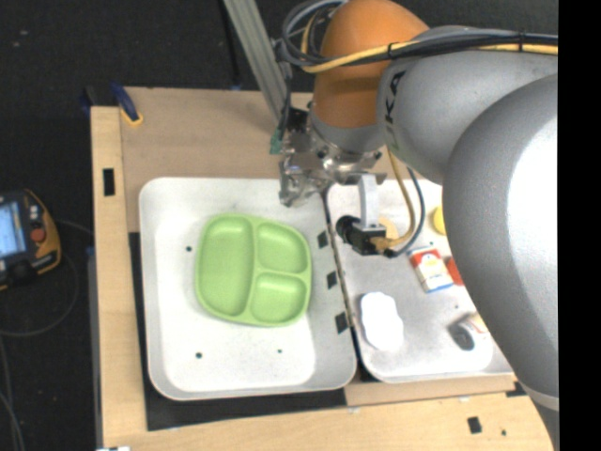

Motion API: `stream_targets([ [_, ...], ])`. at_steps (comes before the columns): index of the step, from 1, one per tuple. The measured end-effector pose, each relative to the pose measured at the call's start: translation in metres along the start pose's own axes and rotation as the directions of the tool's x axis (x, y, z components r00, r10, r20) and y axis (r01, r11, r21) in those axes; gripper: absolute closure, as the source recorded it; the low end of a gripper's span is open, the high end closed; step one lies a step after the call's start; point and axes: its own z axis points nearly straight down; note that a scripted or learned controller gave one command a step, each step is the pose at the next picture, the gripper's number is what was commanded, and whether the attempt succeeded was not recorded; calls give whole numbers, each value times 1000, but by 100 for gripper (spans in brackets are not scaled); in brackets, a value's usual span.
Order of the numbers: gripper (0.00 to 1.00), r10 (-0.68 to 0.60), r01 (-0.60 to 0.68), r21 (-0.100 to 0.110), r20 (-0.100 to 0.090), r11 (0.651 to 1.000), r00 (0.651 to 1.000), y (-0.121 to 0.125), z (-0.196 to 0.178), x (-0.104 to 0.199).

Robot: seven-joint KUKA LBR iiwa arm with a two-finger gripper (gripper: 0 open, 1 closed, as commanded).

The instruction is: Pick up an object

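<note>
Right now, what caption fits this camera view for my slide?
Robot gripper hovers over the left bin's far edge, above a green divided plate; small items sit in the right bin.

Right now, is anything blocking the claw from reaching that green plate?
Nothing visible. The claw hangs over the left bin's far edge, and the green divided plate lies alone nearer the camera, only bare bin floor between them.

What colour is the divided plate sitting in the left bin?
Light green: the three-compartment plastic plate lies in the left white bin, clearest in the camera view.
</note>
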Motion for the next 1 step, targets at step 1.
stream_targets([
  [1, 0, 0, 0, 0, 0, 1000, 1000, 0, 0, 0],
])
